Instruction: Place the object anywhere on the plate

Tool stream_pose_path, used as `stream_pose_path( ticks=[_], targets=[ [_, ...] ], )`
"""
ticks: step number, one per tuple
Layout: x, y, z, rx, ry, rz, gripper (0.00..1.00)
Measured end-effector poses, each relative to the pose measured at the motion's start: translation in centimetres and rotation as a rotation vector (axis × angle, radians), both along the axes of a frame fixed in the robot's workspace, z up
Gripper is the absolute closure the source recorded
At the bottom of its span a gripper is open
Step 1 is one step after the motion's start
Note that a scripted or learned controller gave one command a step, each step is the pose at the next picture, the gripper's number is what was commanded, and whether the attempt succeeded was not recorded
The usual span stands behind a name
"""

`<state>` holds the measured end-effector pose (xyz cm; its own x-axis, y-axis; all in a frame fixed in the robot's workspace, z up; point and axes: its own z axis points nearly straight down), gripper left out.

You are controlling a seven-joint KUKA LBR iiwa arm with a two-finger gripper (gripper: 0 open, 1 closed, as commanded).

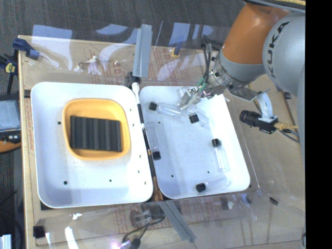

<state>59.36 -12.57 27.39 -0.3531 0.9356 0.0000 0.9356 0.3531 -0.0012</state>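
Observation:
A yellow plate (118,109) lies in the left white bin (52,180), and a black ridged block (96,134) rests on it. In the right white bin (181,160) lie several clear tubes with black caps: one near the back left (165,108), one by the middle back (194,118), one at the right (220,155), one at the front (209,183) and one along the left wall (153,145). My gripper (189,97) hangs over the back of the right bin, just above the tubes there. I cannot make out anything held in it.
The grey arm with its orange band (254,32) reaches in from the upper right. A black cylinder with a cable (258,120) sits right of the right bin. A metal bar (141,51) stands behind the gap between the bins.

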Motion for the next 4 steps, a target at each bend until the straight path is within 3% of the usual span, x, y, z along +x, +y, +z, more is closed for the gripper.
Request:
stream_pose_path(
  ticks=[1, 2, 3, 4],
  targets=[
    [1.1, 1.8, -8.9, 0.001, 0.004, 0.239, 1.00],
    [-4.1, 8.9, -6.8, 0.001, 0.001, 0.335, 1.00],
    [-2.5, 11.4, -7.5, 0.001, -0.001, 0.484, 1.00],
    [-2.5, 11.3, -7.5, 0.000, -0.001, 0.484, 0.00]
  ],
)
